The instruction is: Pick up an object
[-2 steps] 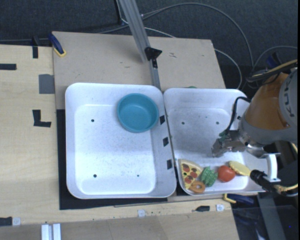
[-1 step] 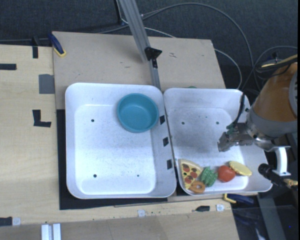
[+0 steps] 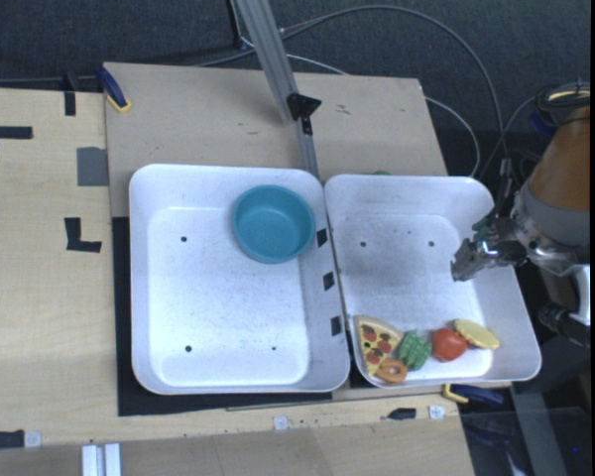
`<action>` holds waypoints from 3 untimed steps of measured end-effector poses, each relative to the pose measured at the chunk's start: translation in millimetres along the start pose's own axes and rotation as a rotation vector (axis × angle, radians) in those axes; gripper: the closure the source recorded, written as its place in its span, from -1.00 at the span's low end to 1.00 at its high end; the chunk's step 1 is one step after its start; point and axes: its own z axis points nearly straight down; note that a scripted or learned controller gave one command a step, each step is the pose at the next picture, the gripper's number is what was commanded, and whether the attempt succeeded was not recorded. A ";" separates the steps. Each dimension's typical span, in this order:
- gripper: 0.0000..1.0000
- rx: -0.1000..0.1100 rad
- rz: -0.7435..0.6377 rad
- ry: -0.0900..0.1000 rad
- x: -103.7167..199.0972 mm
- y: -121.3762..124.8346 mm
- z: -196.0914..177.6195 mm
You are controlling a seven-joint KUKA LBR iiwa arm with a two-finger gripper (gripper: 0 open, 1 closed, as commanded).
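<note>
So in the camera view there are two white bins sitting side by side on the bench. The left bin (image 3: 159,296) has just a blue bowl (image 3: 273,223) in it, up in its far right corner, close to the wall it shares with the other bin. The bowl sits upright, open side up.

The right bin (image 3: 397,266) has all the small stuff, and it's bunched along the near edge. From left to right: a pizza slice (image 3: 380,346) in the near left corner, a green veggie thing (image 3: 413,347) just beside it and maybe touching, then a tomato (image 3: 448,344), and a yellow piece (image 3: 476,334) touching the tomato on its right side. Too small to tell what the yellow one really is, could be a banana or a lemon.

The arm (image 3: 560,181) comes in from the right, with the orange band showing above the wrist. The gripper (image 3: 468,261) hangs at the right side of the right bin, over bare floor, well apart from the toys down at the near edge. It's a dark blob from this angle, so whether it's wide or narrow, can't tell. Nothing is seen in its grasp.

A grey pole (image 3: 268,48) slants down from the far side to where the bins meet, and cables (image 3: 446,23) loop over the dark floor behind.
</note>
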 end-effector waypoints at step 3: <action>1.00 0.004 -0.004 0.002 102.7 28.8 -23.3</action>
